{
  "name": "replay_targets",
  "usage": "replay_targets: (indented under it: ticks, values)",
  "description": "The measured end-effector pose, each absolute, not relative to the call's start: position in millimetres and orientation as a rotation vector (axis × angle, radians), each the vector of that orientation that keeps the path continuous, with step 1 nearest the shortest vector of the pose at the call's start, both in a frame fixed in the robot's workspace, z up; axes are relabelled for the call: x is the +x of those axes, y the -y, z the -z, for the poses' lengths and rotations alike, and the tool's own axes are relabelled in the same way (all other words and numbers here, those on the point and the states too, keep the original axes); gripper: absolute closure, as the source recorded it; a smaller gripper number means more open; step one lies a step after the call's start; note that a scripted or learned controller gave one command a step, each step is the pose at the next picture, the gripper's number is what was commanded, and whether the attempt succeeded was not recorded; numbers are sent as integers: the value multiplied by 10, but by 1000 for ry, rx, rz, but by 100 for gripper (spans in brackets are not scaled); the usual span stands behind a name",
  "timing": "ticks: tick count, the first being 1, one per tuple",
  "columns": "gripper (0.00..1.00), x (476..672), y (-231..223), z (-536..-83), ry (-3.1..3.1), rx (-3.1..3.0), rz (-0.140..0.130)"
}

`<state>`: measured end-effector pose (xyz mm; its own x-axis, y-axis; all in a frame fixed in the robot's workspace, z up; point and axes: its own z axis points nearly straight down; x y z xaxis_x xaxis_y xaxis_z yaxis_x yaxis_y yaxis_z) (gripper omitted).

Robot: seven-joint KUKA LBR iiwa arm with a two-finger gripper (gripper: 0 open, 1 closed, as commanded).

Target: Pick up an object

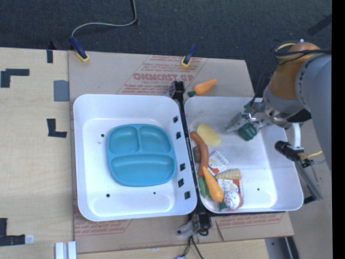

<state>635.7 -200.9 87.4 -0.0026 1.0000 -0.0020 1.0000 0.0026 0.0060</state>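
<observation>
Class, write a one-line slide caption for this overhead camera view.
Gripper poised over the right bin near its toy food, while a blue divided plate sits in the left bin.

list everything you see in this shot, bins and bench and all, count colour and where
white bins: 2, white, side by side on the bench
divided plate: 1, blue, middle of the left bin
carrot: 1, orange, on the cardboard just beyond the right bin's far rim
carrot: 1, orange, right bin, near its left wall
sausage: 1, reddish brown, right bin, along the left wall
yellow lump: 1, pale yellow, right bin, beside the sausage
packets: a small pile, white with red print, right bin's near part
cardboard sheet: 1, brown with red print, under both bins
clamps: 2, blue and yellow, on the cardboard's far edge
arm: 1, grey and orange, from the right
gripper: 1, dark with green, over the right bin
</observation>
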Motion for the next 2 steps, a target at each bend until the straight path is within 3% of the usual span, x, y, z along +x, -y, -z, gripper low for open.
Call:
replay_targets:
  ticks: [1,2]
  values:
    - [100,6363,2016,-979,-2218,2212,-5]
    - [100,6716,1191,-890,-2221,2213,-11]
